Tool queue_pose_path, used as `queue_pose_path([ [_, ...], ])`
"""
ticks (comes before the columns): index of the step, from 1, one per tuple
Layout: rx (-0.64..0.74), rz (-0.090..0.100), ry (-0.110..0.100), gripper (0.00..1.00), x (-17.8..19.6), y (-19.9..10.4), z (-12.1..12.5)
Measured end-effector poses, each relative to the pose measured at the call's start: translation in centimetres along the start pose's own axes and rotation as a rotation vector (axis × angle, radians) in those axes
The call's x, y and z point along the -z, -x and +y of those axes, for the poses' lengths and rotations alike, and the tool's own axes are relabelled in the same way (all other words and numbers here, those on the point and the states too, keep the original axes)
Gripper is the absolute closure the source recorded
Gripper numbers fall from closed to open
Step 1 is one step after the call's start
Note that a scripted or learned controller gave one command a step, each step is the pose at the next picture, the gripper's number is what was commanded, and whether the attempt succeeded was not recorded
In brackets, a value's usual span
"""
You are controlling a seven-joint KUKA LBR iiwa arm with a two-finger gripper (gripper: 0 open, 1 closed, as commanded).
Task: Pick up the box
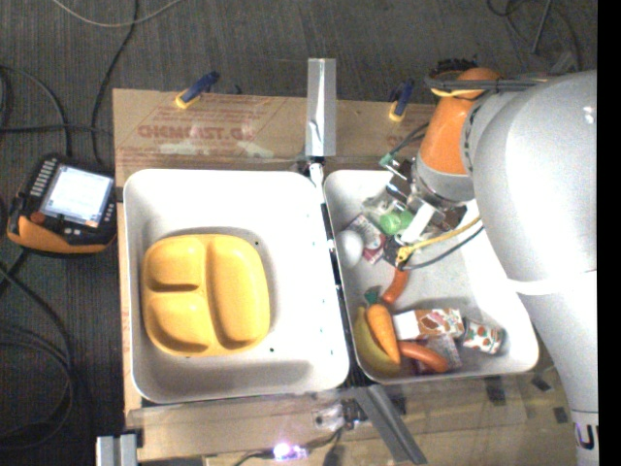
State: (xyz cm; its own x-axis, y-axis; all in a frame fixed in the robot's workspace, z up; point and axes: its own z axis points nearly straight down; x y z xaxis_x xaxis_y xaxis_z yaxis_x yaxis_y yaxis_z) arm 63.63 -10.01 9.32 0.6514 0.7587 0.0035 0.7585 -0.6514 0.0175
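The box [439,323] is a small white carton with red print. It lies flat near the front of the right bin [505,294], between a carrot [381,326] and a small printed can [482,338]. My gripper [386,229] hangs low over the back left part of that bin, well behind the box and apart from it. Cables and wrist parts crowd around it. A green object [393,222] and a pale rounded item [350,246] sit right at the gripper.
A banana [367,346] and a red sausage [425,357] lie at the right bin's front edge. A small orange piece [396,284] sits mid-bin. The left bin [175,187] holds a yellow divided plate [206,292]. A metal post [321,105] stands behind the bins.
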Motion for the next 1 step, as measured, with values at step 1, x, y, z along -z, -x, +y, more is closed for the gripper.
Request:
queue_pose_path([
  [1,0.001,-0.003,-0.008,1.0,0.59,0.04,-0.2],
])
